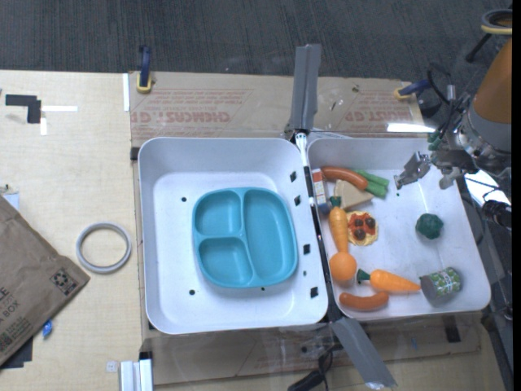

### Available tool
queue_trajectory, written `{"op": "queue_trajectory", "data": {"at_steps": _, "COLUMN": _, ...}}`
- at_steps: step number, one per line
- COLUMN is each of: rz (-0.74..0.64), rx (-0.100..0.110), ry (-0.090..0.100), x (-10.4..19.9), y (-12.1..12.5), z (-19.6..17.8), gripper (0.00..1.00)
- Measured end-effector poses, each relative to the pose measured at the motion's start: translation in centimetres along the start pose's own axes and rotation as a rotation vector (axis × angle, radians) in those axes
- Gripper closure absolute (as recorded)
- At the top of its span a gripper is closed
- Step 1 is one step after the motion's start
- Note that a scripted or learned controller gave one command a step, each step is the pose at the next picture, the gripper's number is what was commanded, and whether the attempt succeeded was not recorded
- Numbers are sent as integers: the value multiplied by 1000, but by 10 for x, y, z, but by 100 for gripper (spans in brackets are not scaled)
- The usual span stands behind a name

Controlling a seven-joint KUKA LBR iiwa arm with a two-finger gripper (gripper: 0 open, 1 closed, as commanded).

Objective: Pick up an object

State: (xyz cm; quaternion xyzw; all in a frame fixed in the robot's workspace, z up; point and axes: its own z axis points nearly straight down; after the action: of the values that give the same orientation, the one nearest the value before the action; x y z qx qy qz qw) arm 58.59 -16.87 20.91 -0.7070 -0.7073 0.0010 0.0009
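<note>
1. One gripper [430, 168], over the right bin's [476, 247] upper right part, coming in from the right. Fingers spread apart, nothing between them. Looks set for a descent, not a carry.
2. Nearest item: green ball [430, 226], just below the gripper in frame, lying alone on bare bin floor. Clear on all sides, so I judge it the easiest grab and the likely target.
3. Next out: green can [441, 283] on its side in the lower right corner, close to the wall. Wall leaves little finger room there.
4. Left side of that bin is a cluster: sausage [345, 174] with a green piece [374, 184] at top, tall carrot [338, 228] along the left wall, pizza slice [362, 229] beside it, orange ball [343, 267] below, second carrot [394, 282] and a lower sausage [364, 301] near the front wall. Several are touching or nearly so; crowded picks risk nudging neighbours.
5. Left bin [159, 218]: blue tray [244, 236] with three compartments, centred. Probably a drop target, not a pick item.
6. Bench: tape ring [104, 245] and cardboard box [28, 279] well left of the bins, out of reach of the job.
7. Status: pick not yet made. Next move needs a straight drop with fingers straddling the chosen item; a round ball may roll out on closing.
</note>
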Motion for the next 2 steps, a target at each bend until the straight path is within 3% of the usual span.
{"op": "queue_trajectory", "data": {"at_steps": 1, "rz": -142, "rx": -15, "ry": -4, "x": 13, "y": 42, "z": 110, "gripper": 0}}
{"op": "queue_trajectory", "data": {"at_steps": 2, "rz": -75, "rx": -10, "ry": -4, "x": 37, "y": 75, "z": 111, "gripper": 0}}
